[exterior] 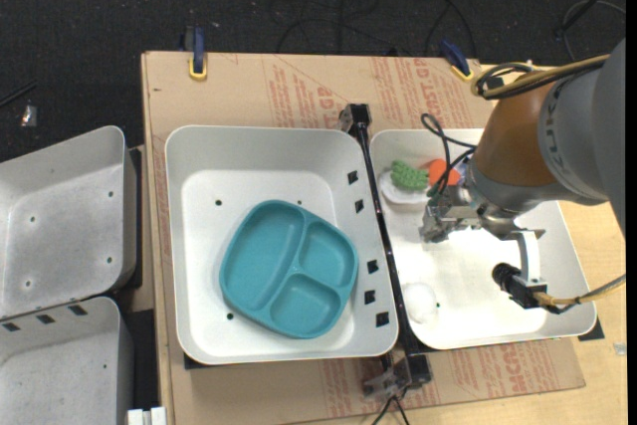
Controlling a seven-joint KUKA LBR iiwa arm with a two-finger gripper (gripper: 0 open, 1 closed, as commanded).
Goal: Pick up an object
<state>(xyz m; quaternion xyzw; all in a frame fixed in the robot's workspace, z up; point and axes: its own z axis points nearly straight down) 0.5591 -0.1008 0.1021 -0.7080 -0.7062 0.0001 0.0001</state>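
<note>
A teal divided plate (289, 267) lies in the left bin (189, 214). In the right bin (478, 323), near its far left corner, a green bumpy toy (406, 176) rests on a small white piece (398, 194), with an orange object (441, 173) beside it, partly hidden by the arm. A small white round object (418, 299) lies near the right bin's front left. My gripper (434, 224) is low in the right bin, just in front of the green and orange objects.
The grey and orange arm (542, 139) covers the right bin's back right. A black divider (373, 204) runs between the bins. Two yellow clamps (198, 65) hold the cardboard base. White trays (60, 214) lie off the bench at left.
</note>
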